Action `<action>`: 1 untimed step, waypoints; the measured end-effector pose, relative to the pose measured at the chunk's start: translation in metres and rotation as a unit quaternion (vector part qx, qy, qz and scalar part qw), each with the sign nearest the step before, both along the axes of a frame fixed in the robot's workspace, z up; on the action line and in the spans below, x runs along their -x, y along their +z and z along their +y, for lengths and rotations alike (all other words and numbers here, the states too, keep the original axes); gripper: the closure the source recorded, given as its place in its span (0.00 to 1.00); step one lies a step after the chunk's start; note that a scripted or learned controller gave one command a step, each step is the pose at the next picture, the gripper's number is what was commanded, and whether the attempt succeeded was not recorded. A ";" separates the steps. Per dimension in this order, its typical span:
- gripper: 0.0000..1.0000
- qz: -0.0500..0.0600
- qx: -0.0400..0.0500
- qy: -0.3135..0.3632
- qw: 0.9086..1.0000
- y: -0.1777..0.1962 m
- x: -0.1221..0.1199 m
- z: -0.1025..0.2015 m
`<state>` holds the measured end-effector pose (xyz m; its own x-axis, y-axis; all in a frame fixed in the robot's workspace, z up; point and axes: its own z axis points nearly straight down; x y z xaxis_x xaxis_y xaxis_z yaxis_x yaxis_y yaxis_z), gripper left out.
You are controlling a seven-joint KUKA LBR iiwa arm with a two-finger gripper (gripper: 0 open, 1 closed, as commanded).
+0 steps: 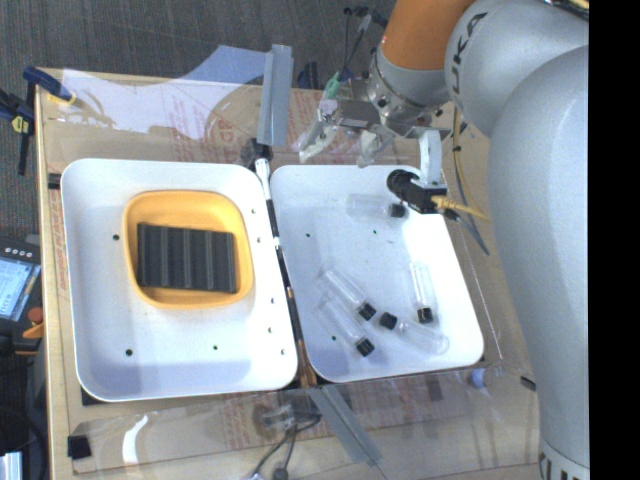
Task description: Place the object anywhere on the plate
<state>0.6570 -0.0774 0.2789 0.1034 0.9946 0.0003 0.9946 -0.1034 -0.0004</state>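
Gripper: the gripper [340, 146] hangs over the far rim of the right bin [310, 218], its two pale fingers apart with nothing between them.
Arm writing: the grey arm [520, 78] carries dark letters beside the orange band; "KU" reads clearly, and the rest curves out of sight.
Task's thing: several clear tubes [345, 290] with black caps lie loose in the near half of the right bin, well apart from the gripper and towards the camera from it. None touches the fingers.
Tube layout: one tube lies towards the bin's right wall with its cap at the near end; the others lie angled close together around the bin's near middle. A fainter clear piece lies nearer the gripper, too pale to make out.
Plate: a yellow plate [135, 213] sits in the left bin [90, 298], with a dark ridged block [188, 258] on it.
Other writing: a paper sheet [130, 108] on the worktop [200, 408] behind the left bin bears faint reddish print, too small to read.
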 end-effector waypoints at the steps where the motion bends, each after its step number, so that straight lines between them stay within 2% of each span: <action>1: 0.00 0.002 0.000 -0.037 0.999 -0.034 0.001 0.004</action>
